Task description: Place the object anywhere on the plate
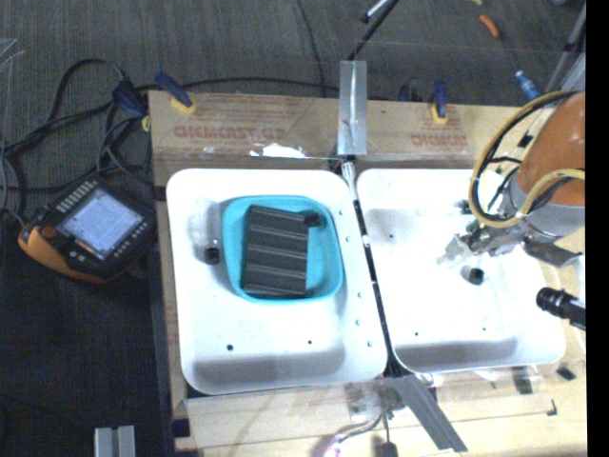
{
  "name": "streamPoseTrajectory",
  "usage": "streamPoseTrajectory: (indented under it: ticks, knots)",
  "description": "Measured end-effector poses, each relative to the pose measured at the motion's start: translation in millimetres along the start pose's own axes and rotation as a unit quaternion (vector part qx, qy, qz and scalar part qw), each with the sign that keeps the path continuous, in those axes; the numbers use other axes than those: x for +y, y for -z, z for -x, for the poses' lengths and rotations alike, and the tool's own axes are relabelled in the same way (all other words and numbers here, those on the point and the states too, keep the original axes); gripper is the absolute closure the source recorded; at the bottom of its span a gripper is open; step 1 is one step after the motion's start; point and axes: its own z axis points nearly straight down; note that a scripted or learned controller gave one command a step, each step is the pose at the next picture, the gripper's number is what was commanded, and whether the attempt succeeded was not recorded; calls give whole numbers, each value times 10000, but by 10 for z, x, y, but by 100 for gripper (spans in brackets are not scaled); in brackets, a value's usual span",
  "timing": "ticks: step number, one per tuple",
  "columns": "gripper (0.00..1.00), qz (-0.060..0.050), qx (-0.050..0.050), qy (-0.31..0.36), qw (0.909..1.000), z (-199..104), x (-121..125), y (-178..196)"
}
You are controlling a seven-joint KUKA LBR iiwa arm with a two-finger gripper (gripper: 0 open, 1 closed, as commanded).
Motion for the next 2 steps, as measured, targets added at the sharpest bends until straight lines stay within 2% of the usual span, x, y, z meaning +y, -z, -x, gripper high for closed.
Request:
streamPoseTrajectory:
  ticks: [1, 2]
  knots:
    - [0, -1, 0, 0, 10000, 0, 0, 0]
    - [0, 1, -20, -250, 9997, 528, 40, 1809]
